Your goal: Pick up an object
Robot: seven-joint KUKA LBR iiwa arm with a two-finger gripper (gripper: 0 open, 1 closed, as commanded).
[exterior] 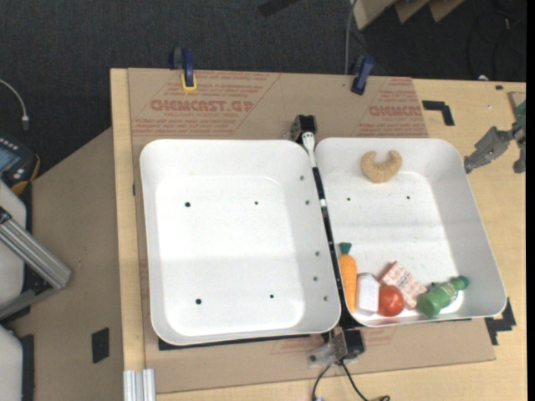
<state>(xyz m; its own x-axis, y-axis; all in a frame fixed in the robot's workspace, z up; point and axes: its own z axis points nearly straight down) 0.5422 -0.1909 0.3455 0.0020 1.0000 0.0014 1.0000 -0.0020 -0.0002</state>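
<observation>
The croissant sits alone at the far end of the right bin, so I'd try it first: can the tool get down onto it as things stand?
Probably yes. The croissant lies apart from the other items, nothing over it, and the tool sits just outside that bin's right edge.

Robotics lab or test bench, not a home. Two white bins, left bin (226,241) and right bin (418,224), sit side by side on a brown board (251,98) printed with a maker's name. Blue clamps (185,67) at 12 o'clock pin the board down. Black clips (303,129) join the bins at the seam. Dark carpet floor (125,15) all around. Aluminium rail (33,249) at 9 o'clock, loose cable (17,103) at 10 o'clock. Toy food (393,295) piled at 5 o'clock in the right bin.
</observation>
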